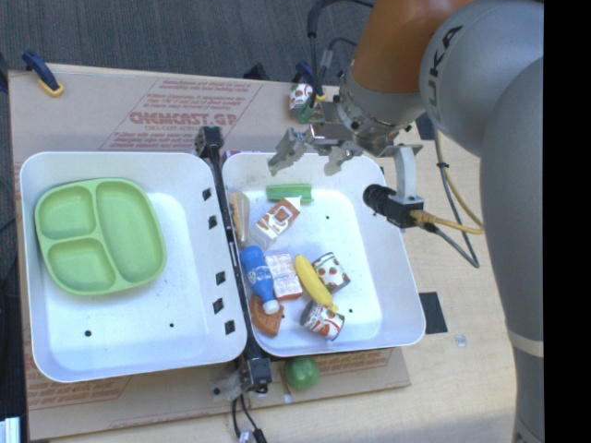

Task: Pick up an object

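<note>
Left bin point(55, 340): one green divided plate point(100, 236), lying toward its left edge. Right bin point(392, 275): green block point(289, 192) near the far edge; small carton point(277, 220) just nearer; blue bottle point(258, 275), banana point(314, 281) and two cans point(325, 295) clustered toward the near edge. Gripper point(311, 155) sits above the far edge of the right bin, fingers spread apart, gripping nothing.

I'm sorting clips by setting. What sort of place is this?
Probably a robotics lab bench, not a kitchen: a robot arm hangs over two white bins, the food in them, like the banana, looks like toys, and cardboard lies underneath.
</note>
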Available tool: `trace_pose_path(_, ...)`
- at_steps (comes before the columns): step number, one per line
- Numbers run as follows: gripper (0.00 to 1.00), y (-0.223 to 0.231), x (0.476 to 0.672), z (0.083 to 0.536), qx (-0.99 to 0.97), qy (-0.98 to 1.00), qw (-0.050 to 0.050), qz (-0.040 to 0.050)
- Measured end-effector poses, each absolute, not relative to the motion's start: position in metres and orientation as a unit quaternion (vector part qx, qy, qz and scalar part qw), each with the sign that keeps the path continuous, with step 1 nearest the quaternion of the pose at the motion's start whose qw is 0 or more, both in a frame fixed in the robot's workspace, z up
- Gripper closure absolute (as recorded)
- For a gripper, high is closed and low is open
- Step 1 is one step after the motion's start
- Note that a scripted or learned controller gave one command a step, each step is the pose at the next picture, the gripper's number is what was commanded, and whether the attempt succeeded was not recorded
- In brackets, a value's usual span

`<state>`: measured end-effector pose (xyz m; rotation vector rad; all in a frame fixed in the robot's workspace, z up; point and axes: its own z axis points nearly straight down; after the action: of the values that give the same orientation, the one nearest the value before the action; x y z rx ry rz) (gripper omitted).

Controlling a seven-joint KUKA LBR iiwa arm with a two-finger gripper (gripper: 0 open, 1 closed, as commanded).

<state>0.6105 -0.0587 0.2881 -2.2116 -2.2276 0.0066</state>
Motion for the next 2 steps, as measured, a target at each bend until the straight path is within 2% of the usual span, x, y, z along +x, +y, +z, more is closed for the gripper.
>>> trace_pose_path(2,0.0,-0.0587,0.6105,0.2881,-0.705,-0.71,0.001,0.0021)
